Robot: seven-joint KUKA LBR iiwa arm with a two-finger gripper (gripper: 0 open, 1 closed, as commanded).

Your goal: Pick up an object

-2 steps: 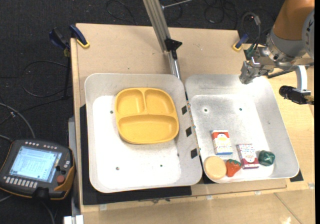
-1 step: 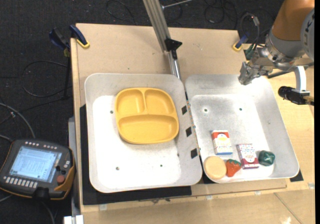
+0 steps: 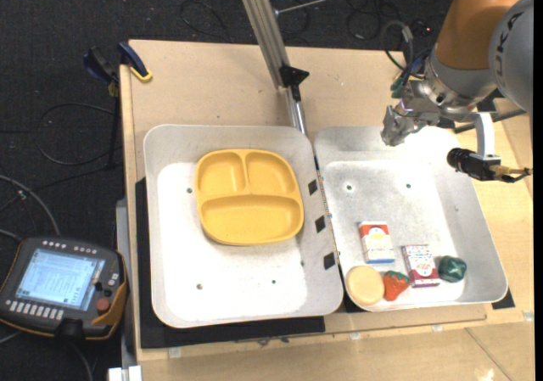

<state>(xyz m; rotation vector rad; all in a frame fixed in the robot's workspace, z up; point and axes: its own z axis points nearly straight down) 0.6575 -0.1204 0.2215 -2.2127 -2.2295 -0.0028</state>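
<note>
The gripper (image 3: 395, 131) hovers at the upper edge of the right bin (image 3: 424, 193); the state of its jaws cannot be determined at this distance. Candidate objects cluster at lower right: small carton (image 3: 376, 243), round disc (image 3: 366, 284), strawberry (image 3: 395, 285). Descend vertically over the carton, which appears most isolated.

A brown bench (image 3: 204, 91) holds two white bins, the left bin (image 3: 170, 286) and the right bin (image 3: 462, 201), side by side. A grey metal pole (image 3: 263, 19) leans over the bench from the top. A control pad (image 3: 59, 284) with a lit screen lies on the dark floor (image 3: 51, 116) among cables.
</note>
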